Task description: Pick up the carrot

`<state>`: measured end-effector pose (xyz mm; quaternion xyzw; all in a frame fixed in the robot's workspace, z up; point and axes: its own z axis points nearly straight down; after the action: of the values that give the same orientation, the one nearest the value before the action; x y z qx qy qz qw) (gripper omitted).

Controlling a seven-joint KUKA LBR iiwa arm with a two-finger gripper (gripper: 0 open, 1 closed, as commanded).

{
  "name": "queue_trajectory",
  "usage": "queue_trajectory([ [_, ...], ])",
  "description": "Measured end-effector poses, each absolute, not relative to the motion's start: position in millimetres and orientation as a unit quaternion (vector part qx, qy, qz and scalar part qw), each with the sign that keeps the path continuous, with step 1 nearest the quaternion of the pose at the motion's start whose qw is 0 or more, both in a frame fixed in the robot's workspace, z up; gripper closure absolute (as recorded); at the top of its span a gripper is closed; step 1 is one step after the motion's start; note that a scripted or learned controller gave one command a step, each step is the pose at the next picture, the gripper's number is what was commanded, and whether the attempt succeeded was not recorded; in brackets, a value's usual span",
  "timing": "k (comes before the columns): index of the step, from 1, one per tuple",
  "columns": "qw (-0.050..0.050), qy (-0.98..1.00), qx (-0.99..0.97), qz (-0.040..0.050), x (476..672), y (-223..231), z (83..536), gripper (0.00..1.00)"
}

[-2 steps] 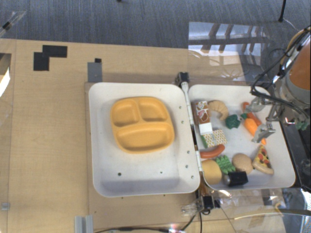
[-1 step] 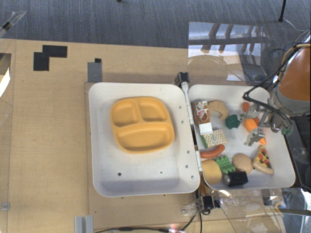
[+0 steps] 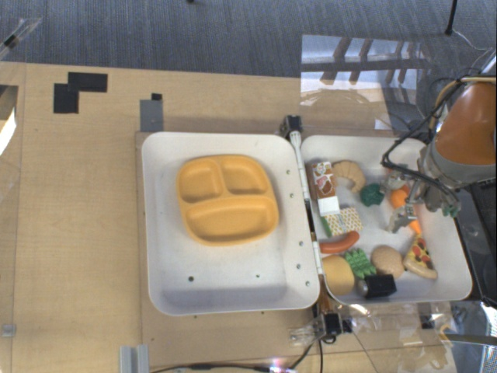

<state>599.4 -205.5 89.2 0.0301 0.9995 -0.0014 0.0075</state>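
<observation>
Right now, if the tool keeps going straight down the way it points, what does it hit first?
Probably the carrot: the tool points down right over its orange pieces in the right bin. Depth from this slanted view is uncertain.

Wooden bench (image 3: 78,208), grey carpet (image 3: 233,22)

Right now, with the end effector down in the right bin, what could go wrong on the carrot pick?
1. The carrot sits close beside the end effector; a slightly off closure could probably nudge it rather than grip it.
2. The broccoli and pizza slice lie nearby, so one might be caught or shoved instead.
3. The bin wall is close, limiting room to adjust.
</observation>
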Motion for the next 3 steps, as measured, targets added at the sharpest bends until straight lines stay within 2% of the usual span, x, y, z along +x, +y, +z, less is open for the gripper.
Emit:
queue_trajectory([
  [1,0.013,1.0,0.027,-0.0029,603.5,-204,104,1.0],
  [2,0.013,1.0,0.027,-0.0027,603.2,-204,103,0.0],
  [3,0.008,0.999,-0.045,-0.0019,548.6,-206,90,0.0],
])
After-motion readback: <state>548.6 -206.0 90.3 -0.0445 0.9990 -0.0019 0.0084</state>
